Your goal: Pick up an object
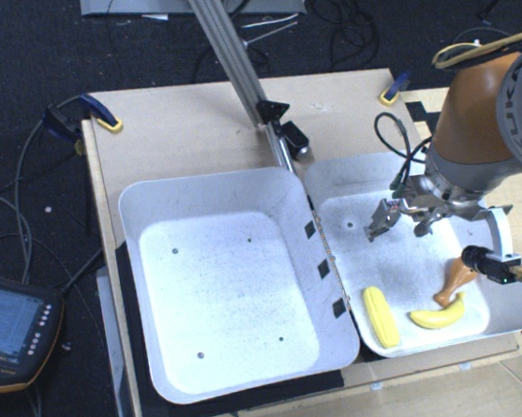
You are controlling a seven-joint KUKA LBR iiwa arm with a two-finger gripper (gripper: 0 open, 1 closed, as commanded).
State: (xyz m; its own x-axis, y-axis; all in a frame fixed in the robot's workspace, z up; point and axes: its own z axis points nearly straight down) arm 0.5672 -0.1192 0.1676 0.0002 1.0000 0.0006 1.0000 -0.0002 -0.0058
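My gripper [398, 225] hangs over the upper middle of the right bin [333, 183], its two fingers apart and nothing between them. Three objects lie near that bin's front edge, below the gripper. A yellow corn cob [381, 316] lies lengthwise at the front left. A yellow banana [438, 317] curves beside it to the right. A brown wooden piece [456, 280] rests just above the banana, partly under a black part of the wrist. The gripper touches none of them.
The left bin [149, 217] lies beside the right one, their inner walls meeting at a ridge with black clips [325, 266]. A slanted metal rail [235, 55] crosses behind the bins. Cables [395, 144] hang from the wrist.
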